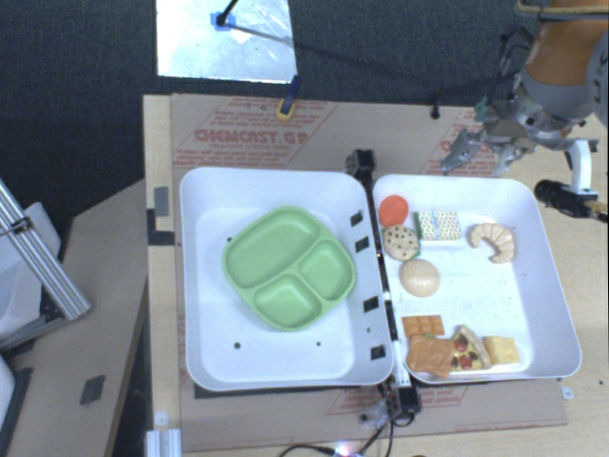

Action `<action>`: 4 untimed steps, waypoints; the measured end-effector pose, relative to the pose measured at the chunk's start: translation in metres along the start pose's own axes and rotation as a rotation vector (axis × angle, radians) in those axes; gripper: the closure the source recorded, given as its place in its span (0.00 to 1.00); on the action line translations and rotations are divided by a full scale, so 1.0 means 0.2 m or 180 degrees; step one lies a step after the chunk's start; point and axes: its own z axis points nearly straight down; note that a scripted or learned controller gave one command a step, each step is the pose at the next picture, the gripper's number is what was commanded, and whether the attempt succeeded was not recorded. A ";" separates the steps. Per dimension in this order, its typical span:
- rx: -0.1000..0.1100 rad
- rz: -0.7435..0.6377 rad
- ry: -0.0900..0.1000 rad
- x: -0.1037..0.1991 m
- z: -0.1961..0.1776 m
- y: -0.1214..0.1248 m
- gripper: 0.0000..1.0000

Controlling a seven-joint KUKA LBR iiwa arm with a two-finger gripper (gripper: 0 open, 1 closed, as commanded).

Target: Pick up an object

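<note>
The right white bin [495,298] holds several toy foods: a red tomato [393,209], a chocolate-chip cookie [401,243], a small patterned block [439,225], a croissant [494,241], a beige round bun [420,277], a waffle piece [423,327], a pizza slice [466,348] and a cheese wedge [502,350]. My gripper [481,153] hangs above the bin's far rim at the upper right, clear of all the foods. Its fingers [456,153] are spread apart, open, with nothing between them.
The left white bin [209,217] holds a green divided plate [288,268]. A black hinged divider [376,255] runs between the bins. A shiny sheet [224,27] lies on the dark floor beyond the bench.
</note>
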 end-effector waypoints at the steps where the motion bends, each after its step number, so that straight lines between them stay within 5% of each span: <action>1: -0.0034 -0.0005 -0.0005 0.00 -0.03 0.01 0.00; 4: -0.0018 0.0005 -0.0005 -0.01 0.72 0.00 0.00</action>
